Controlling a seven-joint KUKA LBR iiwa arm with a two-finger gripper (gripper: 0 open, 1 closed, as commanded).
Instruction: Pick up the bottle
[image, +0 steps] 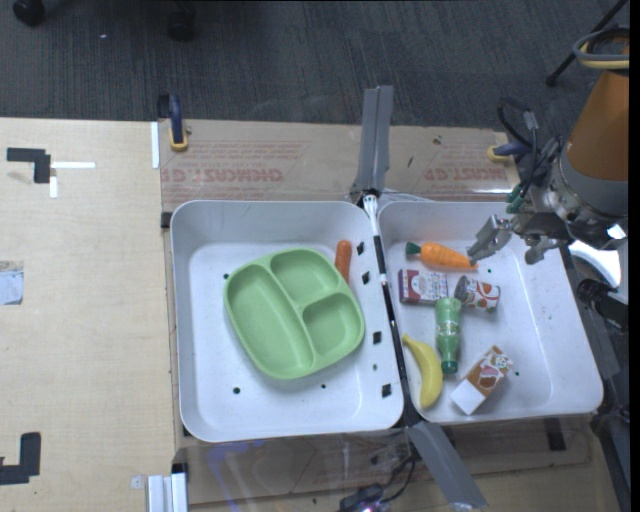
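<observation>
Approach step, nothing grasped yet. My gripper (508, 238) hangs over the far side of the right bin (560, 400), toward its right edge, fingers spread apart and holding nothing.

The bottle (448, 335), green, lies on its side near the middle of that bin, long axis running roughly from far edge to near edge. Crowded spot: the dark red carton (423, 286) and a small can (480, 294) sit just past its far end, close to touching it or touching, can't tell which. The banana (427, 370) lies just beside it toward the divider between the bins, and the juice box (480, 380) sits near its other side by the near edge. The carrot (443, 256) lies by the far edge, just beside my fingers.

The left bin (190, 330) carries the green divided plate (293, 313) and a small orange thing (343, 259) at the plate's far corner, not relevant.

Next, I judge: travel toward the near edge and the divider, centre over the bottle's body, turn the fingers to straddle it across its width, then descend. Risk is clipping the banana or the carton.
</observation>
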